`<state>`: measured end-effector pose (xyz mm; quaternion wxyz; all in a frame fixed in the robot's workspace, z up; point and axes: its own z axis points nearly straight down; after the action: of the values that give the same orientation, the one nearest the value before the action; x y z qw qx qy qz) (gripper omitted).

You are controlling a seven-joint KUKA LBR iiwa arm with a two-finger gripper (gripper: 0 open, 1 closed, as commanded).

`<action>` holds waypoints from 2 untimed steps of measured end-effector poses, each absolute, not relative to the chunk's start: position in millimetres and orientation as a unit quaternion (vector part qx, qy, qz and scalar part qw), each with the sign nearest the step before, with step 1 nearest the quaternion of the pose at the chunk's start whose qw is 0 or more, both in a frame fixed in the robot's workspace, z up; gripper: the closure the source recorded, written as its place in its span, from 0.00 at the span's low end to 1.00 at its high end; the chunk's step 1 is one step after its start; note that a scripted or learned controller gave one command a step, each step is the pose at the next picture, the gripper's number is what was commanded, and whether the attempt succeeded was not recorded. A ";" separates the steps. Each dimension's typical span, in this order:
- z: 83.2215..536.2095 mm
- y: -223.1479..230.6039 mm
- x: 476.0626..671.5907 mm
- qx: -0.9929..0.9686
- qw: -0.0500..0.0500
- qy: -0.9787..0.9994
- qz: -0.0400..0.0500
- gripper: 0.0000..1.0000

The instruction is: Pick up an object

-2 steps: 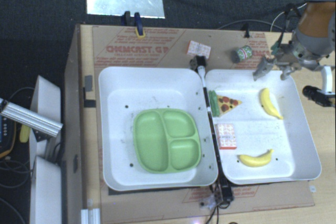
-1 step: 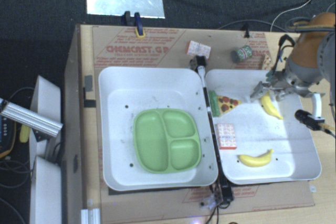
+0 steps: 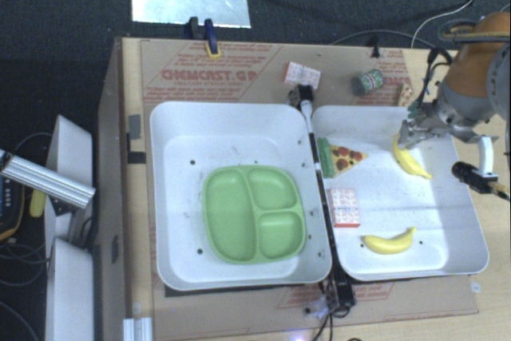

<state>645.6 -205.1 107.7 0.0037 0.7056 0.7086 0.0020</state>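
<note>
Yellow banana (image 3: 410, 160) under gripper (image 3: 409, 133)

I count two white bins on the bench: a left bin (image 3: 172, 172) and a right bin (image 3: 455, 227). Bananas, two: one banana (image 3: 410, 160) toward the right bin's far side, a second banana (image 3: 390, 242) toward its near side. Pizza slices, one: pizza slice (image 3: 343, 157). Printed cards in the bin, one: card (image 3: 344, 207). Green divided plates, one: plate (image 3: 254, 213), with three compartments.
</note>
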 end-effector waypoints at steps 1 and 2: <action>106.3 -205.0 644.8 0.705 0.003 0.709 0.001 0.00; 84.7 -205.9 661.6 0.705 0.001 0.709 0.001 0.00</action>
<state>661.6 -205.9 84.7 0.0014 0.7055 0.7087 0.0006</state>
